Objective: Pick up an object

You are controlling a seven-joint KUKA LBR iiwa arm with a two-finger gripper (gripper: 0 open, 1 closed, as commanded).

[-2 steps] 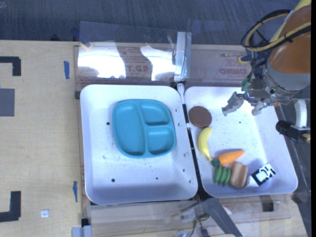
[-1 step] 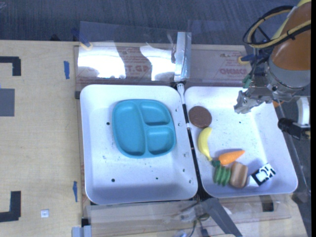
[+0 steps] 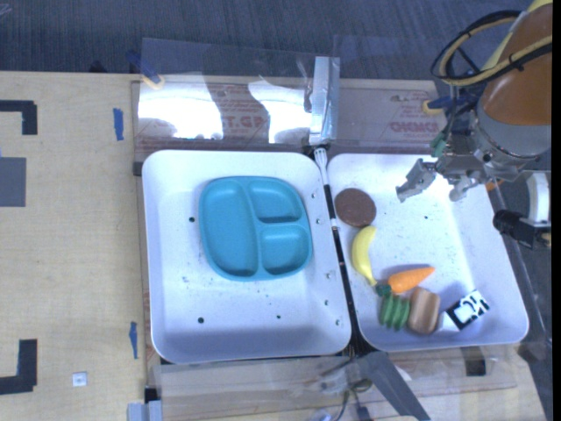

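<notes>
- The two-finger gripper (image 3: 436, 181) hangs over the upper right part of the right shallow white bin (image 3: 456, 235), its fingers spread apart with nothing between them.
- Things to pick lie lower in that bin: a round brown disc (image 3: 355, 207) near the divider, a yellow toy banana (image 3: 364, 253) just below it, and an orange toy carrot (image 3: 410, 279) touching a green ridged vegetable (image 3: 394, 310) and a tan bread-like piece (image 3: 424, 310).
- A small black-and-white block (image 3: 466, 309) sits near the bottom right wall.
- The banana looks like the best target: it lies apart from the cluster, so the fingers can straddle its narrow width without nudging its neighbours.
- The disc lies flat and close to the divider, probably hard to pinch.
- Open white floor stretches between gripper and banana, giving room for a clean descent.
- The left white bin (image 3: 166, 261) holds a blue sectioned plastic tray (image 3: 255, 226).
</notes>
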